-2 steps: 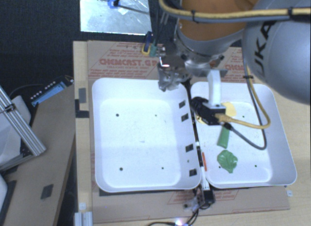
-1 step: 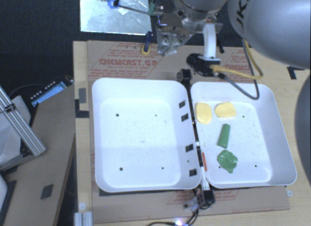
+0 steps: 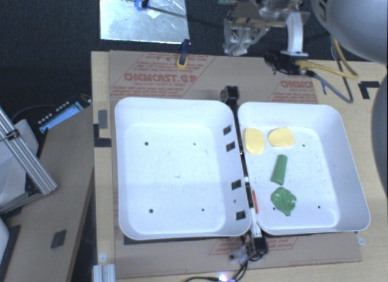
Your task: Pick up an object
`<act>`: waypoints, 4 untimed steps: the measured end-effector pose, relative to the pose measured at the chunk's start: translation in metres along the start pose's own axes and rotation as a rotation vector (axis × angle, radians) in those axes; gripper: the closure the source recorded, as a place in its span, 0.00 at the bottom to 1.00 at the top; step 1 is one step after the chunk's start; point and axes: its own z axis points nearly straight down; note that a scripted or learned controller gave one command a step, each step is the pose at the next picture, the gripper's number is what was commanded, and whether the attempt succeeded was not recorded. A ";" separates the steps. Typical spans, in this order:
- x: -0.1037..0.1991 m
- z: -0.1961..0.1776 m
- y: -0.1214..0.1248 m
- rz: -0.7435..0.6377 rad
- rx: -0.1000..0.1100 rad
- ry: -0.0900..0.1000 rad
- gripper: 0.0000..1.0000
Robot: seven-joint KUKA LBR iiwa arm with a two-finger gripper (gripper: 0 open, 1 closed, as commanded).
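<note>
- The step in hand was the approach: the end effector [image 3: 240, 37] hung high above the counter [image 3: 157, 76], beyond the far rim of the right bin [image 3: 348, 171], and nothing was between its fingers or under it.
- Whether it was released or clenched, I could not tell; it appeared as a pale blur against the dark floor.
- No pick had begun. All four candidate things lay in the right bin, in the half nearest the dividing rim it shares with the left bin [image 3: 130, 171].
- The pale yellow oval piece [image 3: 254, 141] lay closest to that dividing rim, toward the bin's far side.
- The yellow rounded piece [image 3: 281, 137] lay just beside the oval one, a little farther from the dividing rim; a narrow gap seemed to part them.
- The green cylinder [image 3: 279, 169] lay on its side nearer the camera than the yellow pair, roughly midway along the bin.
- The crumpled green lump [image 3: 284, 201] lay just beyond the cylinder's near end, close to touching it, toward the bin's near rim.
- By my judgement, the next move called for carrying the end effector over the right bin, choosing one thing, and descending with the fingers spread across it.
- The cylinder looked the most promising: slim, straight, with clear floor on both long sides.
- The yellow pieces looked low and flat, which might have let fingers slide off.
</note>
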 end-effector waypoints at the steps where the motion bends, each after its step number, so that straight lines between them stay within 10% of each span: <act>1: 0.033 0.009 -0.083 -0.008 0.008 0.002 1.00; 2: -0.001 -0.004 -0.006 -0.001 -0.003 0.000 1.00; 3: 0.050 -0.032 -0.031 -0.011 0.000 0.004 1.00; 4: 0.086 -0.045 -0.108 -0.011 0.005 0.003 1.00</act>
